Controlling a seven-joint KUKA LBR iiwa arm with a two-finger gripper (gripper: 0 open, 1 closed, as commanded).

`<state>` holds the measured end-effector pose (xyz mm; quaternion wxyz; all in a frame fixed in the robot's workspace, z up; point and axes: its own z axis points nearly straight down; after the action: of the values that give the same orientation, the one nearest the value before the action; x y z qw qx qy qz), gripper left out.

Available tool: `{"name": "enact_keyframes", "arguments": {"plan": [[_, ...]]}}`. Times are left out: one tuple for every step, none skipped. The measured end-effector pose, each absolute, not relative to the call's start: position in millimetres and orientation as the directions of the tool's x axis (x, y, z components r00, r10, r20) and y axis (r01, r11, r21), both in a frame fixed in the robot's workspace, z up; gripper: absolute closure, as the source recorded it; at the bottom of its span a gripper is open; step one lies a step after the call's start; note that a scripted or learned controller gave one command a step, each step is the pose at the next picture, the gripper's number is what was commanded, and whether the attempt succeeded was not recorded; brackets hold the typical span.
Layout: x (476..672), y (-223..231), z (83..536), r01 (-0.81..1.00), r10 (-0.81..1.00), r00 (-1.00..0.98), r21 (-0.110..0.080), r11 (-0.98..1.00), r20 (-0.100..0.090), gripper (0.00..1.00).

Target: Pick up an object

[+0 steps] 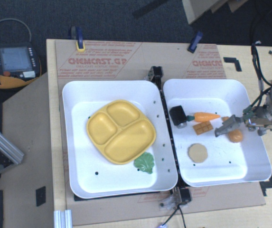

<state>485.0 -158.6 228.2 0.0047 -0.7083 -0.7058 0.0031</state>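
Observation:
The right bin [211, 175] holds a black block [177, 115], an orange carrot [205, 117], a small brown ridged piece [202, 127], a round tan disc [198, 153] and a small orange lump [236, 137]. My gripper [230, 126] reaches in low from the right, over the right bin's right half. Its tip lies just above and left of the orange lump, close to the carrot's pointed end. I see nothing clearly held in it.
The left bin [79, 175] carries a yellow divided plate [121, 131] with a green leafy piece [145, 162] at its lower right edge. A black divider strip [166, 127] separates the bins. A handheld controller [13, 63] lies off the bench at far left.

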Motion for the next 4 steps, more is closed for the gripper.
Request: {"name": "enact_keyframes", "arguments": {"plan": [[487.5,-158.4,233.4,1.000,1.000,0.000,0.000,0.000,0.000,0.00],[485.6,-147.2,180.5,1.000,1.000,0.000,-0.007,0.000,0.003,0.00],[484.9,-143.1,139.0,1.000,1.000,0.000,-0.003,0.000,0.001,0.00],[484.9,-142.1,87.2,1.000,1.000,0.002,-0.003,-0.002,0.004,0.00]]}}
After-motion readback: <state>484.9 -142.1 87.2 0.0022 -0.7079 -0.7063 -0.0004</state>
